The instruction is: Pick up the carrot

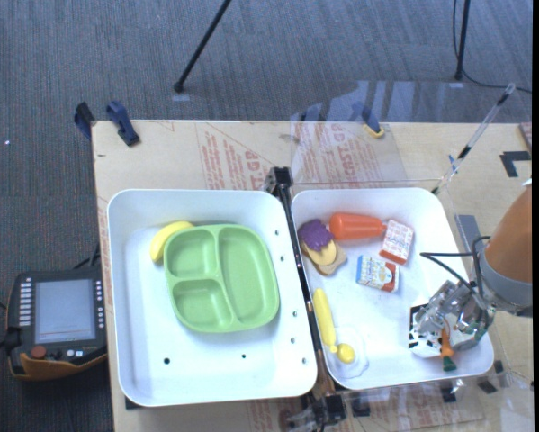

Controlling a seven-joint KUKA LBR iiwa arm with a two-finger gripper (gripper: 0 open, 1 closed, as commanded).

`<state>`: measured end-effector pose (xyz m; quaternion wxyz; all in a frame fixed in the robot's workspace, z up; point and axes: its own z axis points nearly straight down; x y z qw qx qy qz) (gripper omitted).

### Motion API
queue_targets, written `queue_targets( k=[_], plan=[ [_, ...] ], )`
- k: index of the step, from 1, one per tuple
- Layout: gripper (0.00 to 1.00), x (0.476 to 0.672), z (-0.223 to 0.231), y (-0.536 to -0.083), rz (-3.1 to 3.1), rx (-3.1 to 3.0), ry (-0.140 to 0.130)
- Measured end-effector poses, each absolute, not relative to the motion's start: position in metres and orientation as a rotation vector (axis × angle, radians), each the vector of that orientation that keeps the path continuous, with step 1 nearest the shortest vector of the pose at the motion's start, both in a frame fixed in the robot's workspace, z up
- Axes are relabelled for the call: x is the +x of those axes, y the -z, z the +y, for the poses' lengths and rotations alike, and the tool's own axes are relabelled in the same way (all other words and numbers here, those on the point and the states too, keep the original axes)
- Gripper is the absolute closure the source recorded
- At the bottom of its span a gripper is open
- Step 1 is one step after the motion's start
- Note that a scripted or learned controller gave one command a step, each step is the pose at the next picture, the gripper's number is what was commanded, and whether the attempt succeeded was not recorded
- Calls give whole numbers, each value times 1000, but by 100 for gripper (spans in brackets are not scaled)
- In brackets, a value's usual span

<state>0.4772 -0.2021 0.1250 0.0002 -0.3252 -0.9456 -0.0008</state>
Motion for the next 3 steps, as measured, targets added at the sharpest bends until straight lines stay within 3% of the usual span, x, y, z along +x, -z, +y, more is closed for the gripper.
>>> queue_targets(
  k=[2,3],
  plan=[
    [100,487,-105,-162,-2999,-942,5],
    [0,487,-107,-162,-2999,-945,2]
  ],
)
